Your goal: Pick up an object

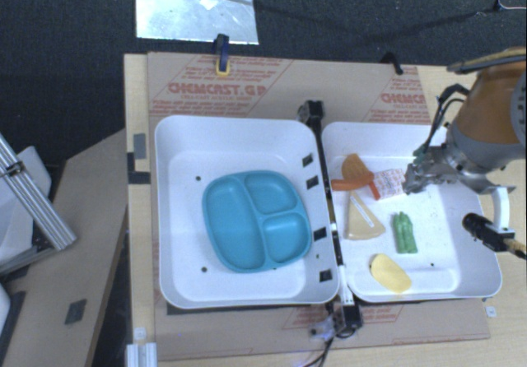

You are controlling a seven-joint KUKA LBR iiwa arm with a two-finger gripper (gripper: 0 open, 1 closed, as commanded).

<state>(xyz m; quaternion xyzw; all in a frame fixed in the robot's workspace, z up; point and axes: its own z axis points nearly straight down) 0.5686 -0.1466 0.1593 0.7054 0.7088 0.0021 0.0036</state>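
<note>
The right bin (469,279) holds several small objects. A red and white packet (388,183) lies near its middle, with an orange carrot-like stick (348,185) and a tan rounded piece (356,166) to its left. Nearer the front lie a pale triangular wedge (362,220), a green pod-like piece (403,232) and a yellow lemon-like piece (390,272). My gripper (417,177) reaches in from the right and sits low over the bin, right against the packet's right end. Whether it touches or grips the packet is not clear.
The left bin (181,151) holds a blue divided plate (255,220). A black divider with clips (319,184) runs between the bins. The arm's grey wrist and orange band (490,123) hang over the right bin's far right corner. A black fitting (486,231) juts over its right rim.
</note>
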